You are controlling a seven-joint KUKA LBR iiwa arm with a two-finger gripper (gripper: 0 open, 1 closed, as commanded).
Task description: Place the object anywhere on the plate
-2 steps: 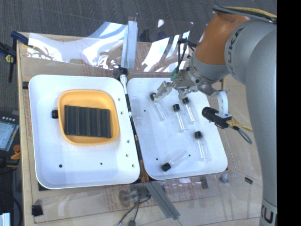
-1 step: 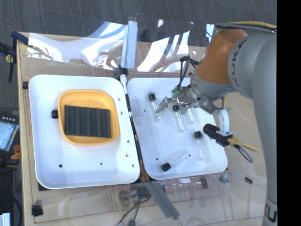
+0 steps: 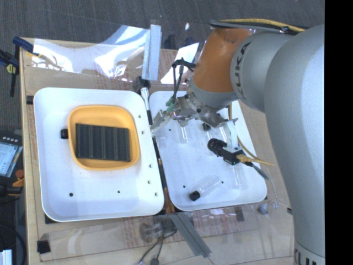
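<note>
Tool (image 3: 190, 117) first: hangs low over the far half of the right bin (image 3: 179, 170), under the orange band of the arm (image 3: 287, 93), tilted toward the wall between the bins; placed there, presumably, for the loose things in that bin

Cannot tell whether released or clenched, with the business end masked by the wrist body; nothing visibly gripped

Likely the task's thing: small black piece (image 3: 194, 195), loose on the floor of the right bin near its front wall, well apart from the tool; a judgement only, with a clear plastic piece (image 3: 208, 184) just beside it and equally possible

Yellow plate (image 3: 99, 114) flat and roughly central in the left bin (image 3: 99, 203), so open to a drop from above; covered across its middle by a dark ridged slab (image 3: 103, 141), with mainly the rim left bare

Small dark bit (image 3: 64, 133) by the plate's left edge, whether touching it or not unclear

Reads as a transfer not yet made: calls for a descent onto the piece, then a carry over the wall between the bins, both side by side on the worktop (image 3: 83, 231)
</note>
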